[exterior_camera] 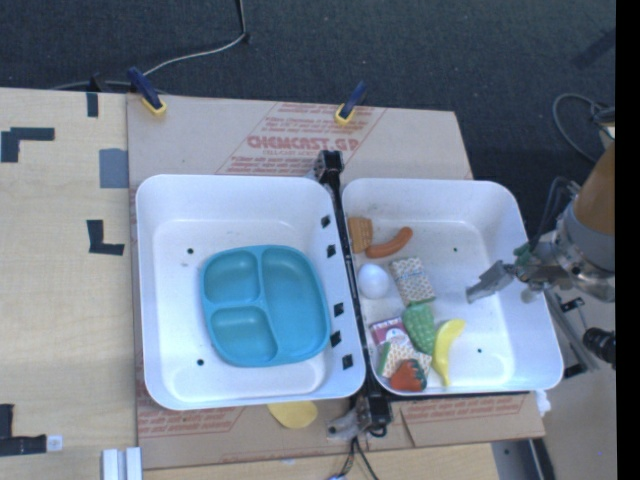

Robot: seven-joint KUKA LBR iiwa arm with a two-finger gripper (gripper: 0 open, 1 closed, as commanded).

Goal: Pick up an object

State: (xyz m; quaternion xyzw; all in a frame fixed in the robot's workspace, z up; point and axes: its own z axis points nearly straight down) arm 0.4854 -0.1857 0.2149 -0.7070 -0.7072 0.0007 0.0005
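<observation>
My gripper [490, 283] hangs over the right side of the right bin [500, 208], close to its right wall, with the arm coming in from the right. Nothing shows in it. The bin's objects lie to its left: an orange sausage [390, 241], a brown cracker [360, 233], a white ball [373, 281], a patterned block [412, 279], a green piece [420, 326], a yellow banana [445, 348] and a red strawberry [407, 375]. The banana is the nearest, just below and left of the gripper.
A blue divided plate [265, 303] lies in the left bin [160, 268]. A yellow disc [292, 414] sits on the cardboard below that bin. Two clamps [148, 93] [350, 103] hold the cardboard's far edge. Bare white floor shows in the right bin's upper right.
</observation>
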